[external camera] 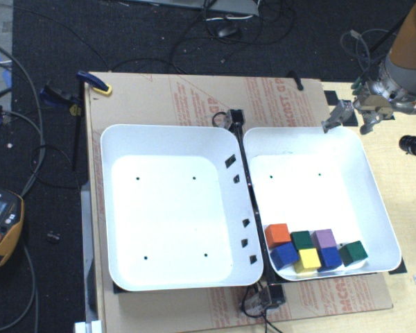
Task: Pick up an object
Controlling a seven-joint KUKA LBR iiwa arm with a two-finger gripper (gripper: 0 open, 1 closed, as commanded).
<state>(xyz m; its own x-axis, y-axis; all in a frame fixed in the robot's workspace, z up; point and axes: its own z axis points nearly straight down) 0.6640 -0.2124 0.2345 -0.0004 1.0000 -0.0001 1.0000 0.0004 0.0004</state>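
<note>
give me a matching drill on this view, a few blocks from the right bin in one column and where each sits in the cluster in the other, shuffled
Things:
1. orange wooden cube
2. purple wooden cube
3. yellow wooden cube
4. green wooden cube at the cluster's right end

Places:
A. front row, between two blue cubes
B. farthest right
C. back row, farthest left
D. back row, right of a dark green cube

Pairs: 1-C, 2-D, 3-A, 4-B
</note>
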